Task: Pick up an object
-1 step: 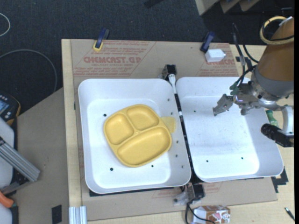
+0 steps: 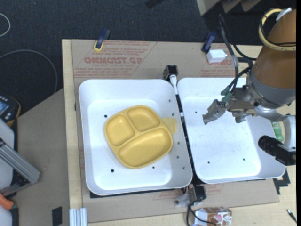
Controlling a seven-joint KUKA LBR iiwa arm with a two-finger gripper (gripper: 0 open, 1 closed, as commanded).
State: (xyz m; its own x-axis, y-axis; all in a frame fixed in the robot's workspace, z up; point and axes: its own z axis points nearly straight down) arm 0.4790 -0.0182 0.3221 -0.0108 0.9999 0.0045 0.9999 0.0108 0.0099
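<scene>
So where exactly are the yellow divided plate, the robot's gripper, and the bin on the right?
yellow divided plate (image 2: 138, 136): camera view, on its middle ridge.
gripper (image 2: 210, 116): camera view, at the tip of its fingers.
right bin (image 2: 221, 166): camera view, on its bare white floor.

I am seeing the arm (image 2: 277, 55) covering the right bin's (image 2: 221, 145) far corner, and the frame cutting off a green-white object (image 2: 279, 131).

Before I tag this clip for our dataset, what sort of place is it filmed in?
Most likely a robotics lab or test cell. Two shallow white bins sit on a cardboard-covered bench held by clamps, the arm's gripper hangs over the right bin, and loose cables trail across the dark floor.
</scene>
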